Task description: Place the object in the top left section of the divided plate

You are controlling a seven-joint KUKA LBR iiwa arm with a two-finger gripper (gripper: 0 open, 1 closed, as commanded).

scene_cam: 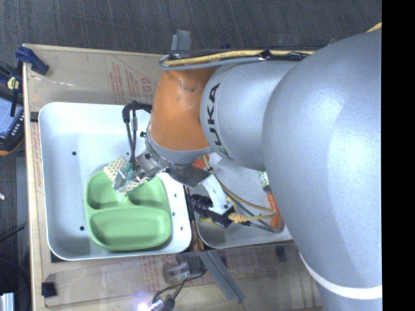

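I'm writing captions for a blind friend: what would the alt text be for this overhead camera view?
A large grey robot arm with an orange band reaches from the right over a white bin, its gripper at the upper edge of a green divided plate beside a small dotted object. A second white bin lies mostly hidden beneath the arm.

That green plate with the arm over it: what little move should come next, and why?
Probably a small shift toward the top left section, then a release. The pincer sits over the upper rim of the plate, with a pale dotted object at its tip, seemingly half over the rim. Whether it is actually gripped is unclear.
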